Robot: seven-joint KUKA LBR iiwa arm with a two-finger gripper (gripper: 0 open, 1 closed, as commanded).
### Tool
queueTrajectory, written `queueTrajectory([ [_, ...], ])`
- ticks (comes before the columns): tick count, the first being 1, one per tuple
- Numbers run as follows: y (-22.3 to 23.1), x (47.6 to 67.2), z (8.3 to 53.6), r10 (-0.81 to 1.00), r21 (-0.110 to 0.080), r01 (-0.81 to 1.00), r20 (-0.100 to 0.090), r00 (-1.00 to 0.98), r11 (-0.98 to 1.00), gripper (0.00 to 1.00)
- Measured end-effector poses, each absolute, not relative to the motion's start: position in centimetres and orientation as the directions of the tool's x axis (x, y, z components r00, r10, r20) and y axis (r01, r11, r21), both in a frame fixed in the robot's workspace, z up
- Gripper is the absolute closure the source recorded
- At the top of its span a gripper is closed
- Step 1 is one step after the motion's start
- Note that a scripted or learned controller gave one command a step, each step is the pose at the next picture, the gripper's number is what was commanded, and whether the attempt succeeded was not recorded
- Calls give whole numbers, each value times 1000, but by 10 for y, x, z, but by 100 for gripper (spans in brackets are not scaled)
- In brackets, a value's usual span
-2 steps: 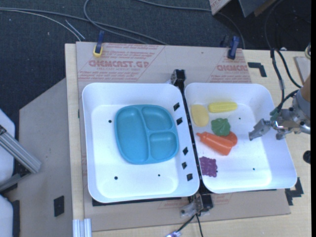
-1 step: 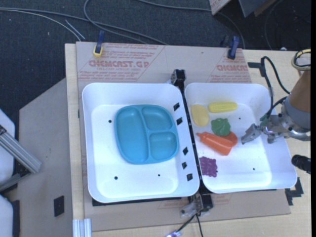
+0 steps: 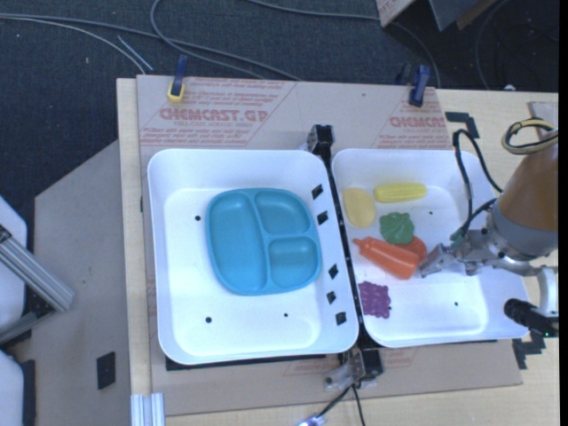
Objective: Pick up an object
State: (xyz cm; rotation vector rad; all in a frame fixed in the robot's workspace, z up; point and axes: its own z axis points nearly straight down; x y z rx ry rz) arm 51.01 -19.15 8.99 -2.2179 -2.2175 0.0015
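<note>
Claw [image 3: 432, 261] state unclear, beside carrot [image 3: 388, 256]; broccoli [image 3: 397, 228], grapes [image 3: 374, 299] near.

Two shallow white bins sit side by side on the bench: the left bin [image 3: 169, 264] and the right bin [image 3: 444, 313]. One blue divided tray [image 3: 263, 239] lies in the left bin. The right bin holds five play-food pieces along its left edge: one corn cob [image 3: 400, 192], one pale yellow piece [image 3: 358, 207], one green vegetable [image 3: 397, 228], one orange carrot [image 3: 387, 256] and one purple grape bunch [image 3: 374, 299]
</note>
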Motion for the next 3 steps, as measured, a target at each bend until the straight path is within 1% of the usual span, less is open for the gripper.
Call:
queueTrajectory([
  [1, -192, 511, 103, 1000, 1, 1000, 1, 0, 0, 100],
  [2, -192, 506, 165, 1000, 4, 1000, -1, -1, 1, 100],
  [3, -192, 507, 218, 1000, 5, 1000, -2, -1, 1, 100],
])
